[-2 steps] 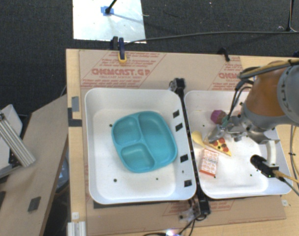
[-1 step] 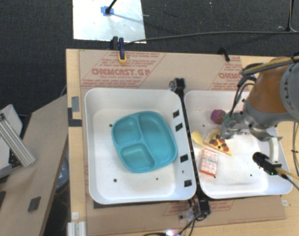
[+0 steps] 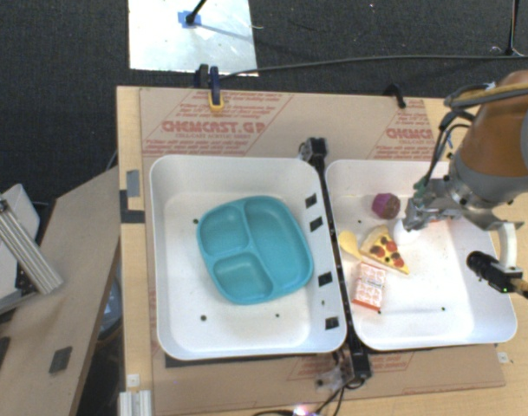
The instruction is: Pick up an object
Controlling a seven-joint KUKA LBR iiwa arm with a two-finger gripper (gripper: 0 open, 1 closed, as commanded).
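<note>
pizza slice [image 3: 384, 250] in right bin [image 3: 480, 315] | pincer [image 3: 413, 221] just above it, beside purple ball [image 3: 385, 204] | opening: can't tell

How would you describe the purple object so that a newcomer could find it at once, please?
Look in the right-hand white bin, toward its far left part. The purple ball lies just beyond the pizza slice; it is the only round, dark purple thing there.

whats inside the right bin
The right bin holds a purple ball, a pizza slice toy and a small red and white packet. The gripper hangs over it beside the ball; the arm hides part of the bin's far right side.
</note>
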